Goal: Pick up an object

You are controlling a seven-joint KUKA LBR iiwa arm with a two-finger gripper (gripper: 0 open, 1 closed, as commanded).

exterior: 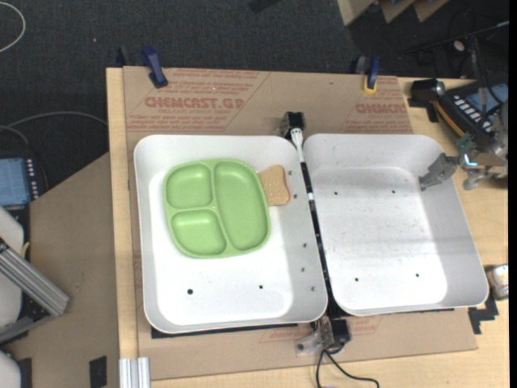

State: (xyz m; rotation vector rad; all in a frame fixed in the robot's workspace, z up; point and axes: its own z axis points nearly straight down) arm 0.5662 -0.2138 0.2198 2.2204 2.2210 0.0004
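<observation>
The gripper holds nothing, jaws unclear, so it should cross slowly to the tan cracker beside the green plate.

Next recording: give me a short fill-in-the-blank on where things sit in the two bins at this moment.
1. The green divided plate lies in the ____ bin.
2. The plate has ____ compartments.
3. The tan sponge-like piece touches the plate's ____ edge in the camera view.
4. The gripper is over the ____ bin's upper right corner.

Missing words: left; three; right; right
</observation>
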